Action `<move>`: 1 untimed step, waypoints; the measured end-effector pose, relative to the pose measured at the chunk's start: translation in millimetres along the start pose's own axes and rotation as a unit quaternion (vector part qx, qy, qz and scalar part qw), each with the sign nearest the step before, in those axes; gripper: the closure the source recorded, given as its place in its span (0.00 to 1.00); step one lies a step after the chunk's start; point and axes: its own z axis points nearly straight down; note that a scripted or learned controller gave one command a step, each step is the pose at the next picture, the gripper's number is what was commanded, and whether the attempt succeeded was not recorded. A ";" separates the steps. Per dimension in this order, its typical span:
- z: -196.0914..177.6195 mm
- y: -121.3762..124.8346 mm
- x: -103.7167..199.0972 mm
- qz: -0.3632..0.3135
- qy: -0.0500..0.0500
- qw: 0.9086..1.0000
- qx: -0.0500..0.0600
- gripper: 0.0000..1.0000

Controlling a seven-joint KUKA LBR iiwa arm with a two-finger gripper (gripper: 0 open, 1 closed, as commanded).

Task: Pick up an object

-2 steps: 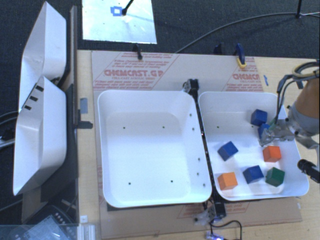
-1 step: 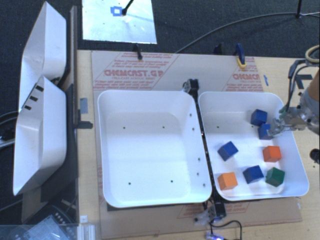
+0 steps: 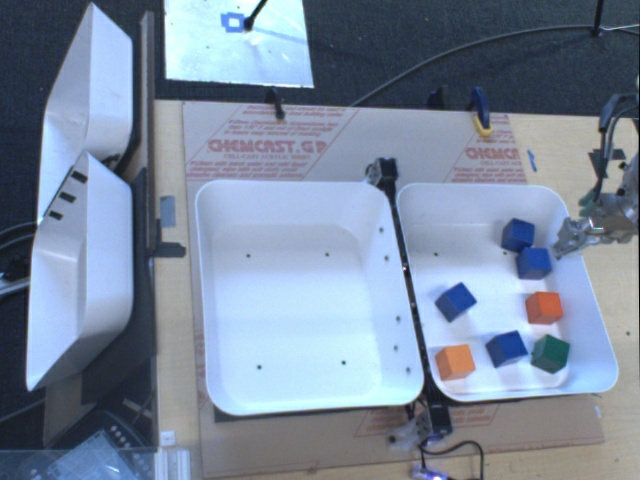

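The desk is a pale wooden board covered by a sheet printed with red lettering along its far side. Two shallow white bins rest directly on it, touching side by side: the left bin and the right bin. A blue-and-yellow clamp grips the desk's far edge toward the right.

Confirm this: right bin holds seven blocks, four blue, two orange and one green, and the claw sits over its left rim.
One error. In the camera view the claw sits at the right bin's right rim, not the left. The count stands: four blue, two orange, one green block.
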 end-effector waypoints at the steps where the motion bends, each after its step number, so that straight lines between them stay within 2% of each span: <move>1: 9.8 15.7 45.6 -0.002 0.001 1.000 0.002 1.00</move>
